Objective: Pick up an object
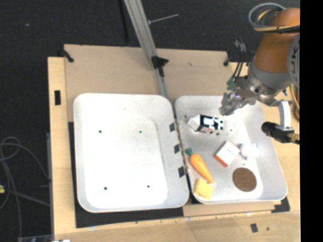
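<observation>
My gripper point(228, 106) hangs over the back of the right bin point(267, 185), just right of and above a white and black carton point(206, 123). Nothing shows between its fingers. In the same bin lie an orange carrot point(201, 167), a yellow block point(203, 189), a white and orange box point(226, 153), a brown round disc point(245, 179) and a small white piece point(250, 149).
The left bin point(121, 150) sits beside the right one on the bench. A slanted metal rail point(144, 34) runs from the top of the view down to the gap between the bins. A black fitting point(276, 130) juts in at the right bin's edge.
</observation>
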Controlling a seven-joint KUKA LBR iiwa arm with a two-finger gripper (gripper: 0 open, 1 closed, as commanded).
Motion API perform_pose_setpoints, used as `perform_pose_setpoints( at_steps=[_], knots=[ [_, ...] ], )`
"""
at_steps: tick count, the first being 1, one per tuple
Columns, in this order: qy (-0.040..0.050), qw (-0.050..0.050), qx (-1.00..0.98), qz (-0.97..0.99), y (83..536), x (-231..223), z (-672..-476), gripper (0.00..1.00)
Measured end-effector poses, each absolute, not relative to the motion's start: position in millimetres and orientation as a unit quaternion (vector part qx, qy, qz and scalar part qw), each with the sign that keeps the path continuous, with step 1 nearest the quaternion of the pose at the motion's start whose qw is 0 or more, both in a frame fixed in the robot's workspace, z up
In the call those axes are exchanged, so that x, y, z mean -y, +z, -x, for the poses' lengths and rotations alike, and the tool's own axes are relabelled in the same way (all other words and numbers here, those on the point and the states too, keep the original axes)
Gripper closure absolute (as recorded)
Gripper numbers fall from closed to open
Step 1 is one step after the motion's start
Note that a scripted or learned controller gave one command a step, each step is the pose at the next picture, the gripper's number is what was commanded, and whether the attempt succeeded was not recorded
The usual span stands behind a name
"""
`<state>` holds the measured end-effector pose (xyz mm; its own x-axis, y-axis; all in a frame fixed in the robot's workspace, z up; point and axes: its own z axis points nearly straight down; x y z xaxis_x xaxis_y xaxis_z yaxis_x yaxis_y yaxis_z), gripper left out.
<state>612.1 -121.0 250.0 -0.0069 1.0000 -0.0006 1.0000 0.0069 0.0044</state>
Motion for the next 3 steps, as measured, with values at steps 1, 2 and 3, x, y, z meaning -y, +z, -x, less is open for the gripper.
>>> perform_pose_setpoints(
  at_steps=[1,2,3],
  knots=[
    [0.0000,0.000,-0.709,-0.705,241,67,-613.4,1.00],
    [-0.0003,-0.001,-0.709,-0.705,236,10,-615.2,1.00],
    [-0.0006,-0.001,-0.709,-0.705,227,-39,-607.3,1.00]
  ],
)
